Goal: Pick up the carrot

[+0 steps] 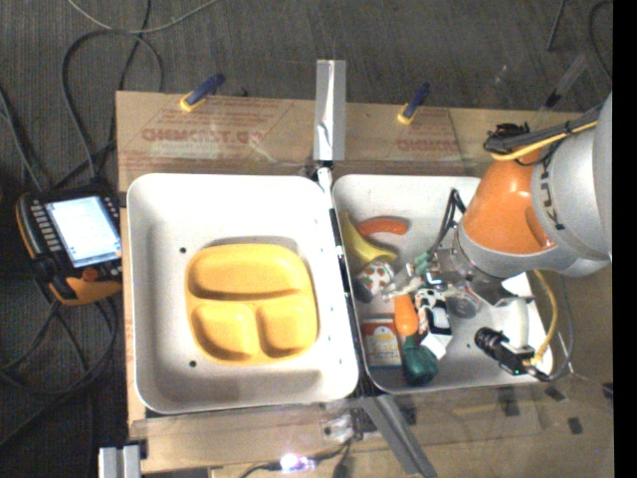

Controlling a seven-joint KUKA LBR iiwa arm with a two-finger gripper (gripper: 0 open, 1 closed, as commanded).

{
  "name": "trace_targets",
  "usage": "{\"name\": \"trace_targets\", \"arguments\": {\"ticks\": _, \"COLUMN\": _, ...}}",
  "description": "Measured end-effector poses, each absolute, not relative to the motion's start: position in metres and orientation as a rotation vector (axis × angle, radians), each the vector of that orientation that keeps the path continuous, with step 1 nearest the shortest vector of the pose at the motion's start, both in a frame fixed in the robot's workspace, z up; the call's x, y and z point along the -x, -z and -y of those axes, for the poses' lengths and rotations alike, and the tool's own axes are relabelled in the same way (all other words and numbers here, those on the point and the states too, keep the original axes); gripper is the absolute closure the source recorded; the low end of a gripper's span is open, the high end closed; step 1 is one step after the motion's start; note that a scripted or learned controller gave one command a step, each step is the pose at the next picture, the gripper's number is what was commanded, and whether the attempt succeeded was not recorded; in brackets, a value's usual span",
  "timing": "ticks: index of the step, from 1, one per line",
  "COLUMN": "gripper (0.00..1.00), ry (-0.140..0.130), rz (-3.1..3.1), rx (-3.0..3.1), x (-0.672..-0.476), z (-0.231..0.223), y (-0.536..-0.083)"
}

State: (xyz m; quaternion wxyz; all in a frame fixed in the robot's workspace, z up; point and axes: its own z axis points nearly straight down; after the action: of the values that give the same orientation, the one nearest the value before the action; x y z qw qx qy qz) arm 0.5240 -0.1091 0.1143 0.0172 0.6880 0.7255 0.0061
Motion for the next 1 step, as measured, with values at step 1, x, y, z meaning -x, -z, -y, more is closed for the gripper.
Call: {"name": "trace_targets", "arguments": {"ticks": 1, "gripper": 0.0, "ry": -0.009, "rz": -2.225, "rx": -2.196, "x": -0.5225, "z": 0.106, "y": -0.0899}}
